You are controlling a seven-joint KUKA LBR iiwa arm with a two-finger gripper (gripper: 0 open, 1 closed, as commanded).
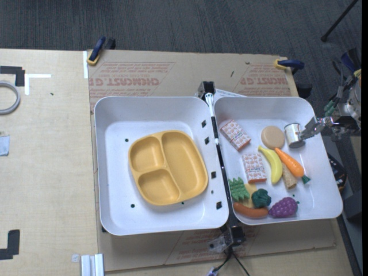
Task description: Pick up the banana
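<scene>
So the banana (271, 163) is lying in the right bin (322, 211), wedged between the little cracker box (253, 168) and the carrot (289, 162), which actually leans against it. That crowding is why I'd go for the bare middle of the curve. My tool (310, 129) sits over the bin's upper right rim by the metal cup (292, 135), well apart from the banana, nothing between its fingers; can't tell if it's open or closed from here. The yellow plate (167, 167) waits in the left bin (109, 154).
</scene>
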